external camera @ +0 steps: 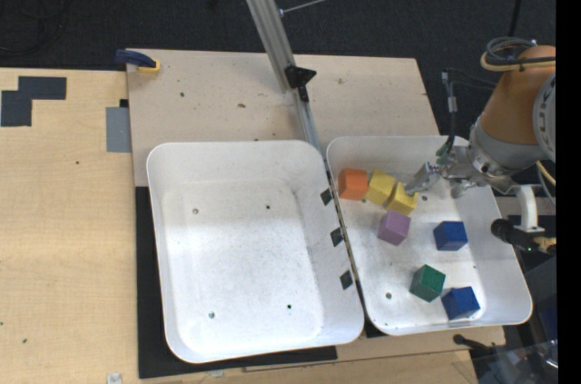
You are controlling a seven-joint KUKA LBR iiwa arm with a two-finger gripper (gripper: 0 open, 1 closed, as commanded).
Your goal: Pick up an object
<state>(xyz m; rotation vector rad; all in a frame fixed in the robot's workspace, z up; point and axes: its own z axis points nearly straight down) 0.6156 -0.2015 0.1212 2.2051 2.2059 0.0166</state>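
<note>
In the camera view, the gripper (425, 180) was seen low over the right bin (508, 296), reached in from the right on the grey arm (513, 114) with its orange band. Its tips were placed just beside the yellow blocks (388, 192), at their right edge; whether the fingers were spread or closed could not be told, and no block was seen between them. The yellow blocks appeared as two small cubes pressed together, the right one sitting slightly lower and tilted. An orange cube (354, 184) was found touching the yellow pair on its left, close to the bin's left wall. A purple cube (394, 228) was set just below the yellow pair, its lighter top face turned up. A blue cube (450, 235) was seen to the right of the purple one, apart from it. Nearer the front rim, a green cube (427, 282) and a second blue cube (461, 302) were placed close together, the blue one lower and to the right. All the cubes looked small, matt and plainly coloured. The left bin (182, 164) was seen just beside the right bin, the two touching along their shared side, where small black clips (336, 236) were fixed. An aluminium bar (268, 14) was leaned across the wooden bench (218, 92) behind the bins.
</note>
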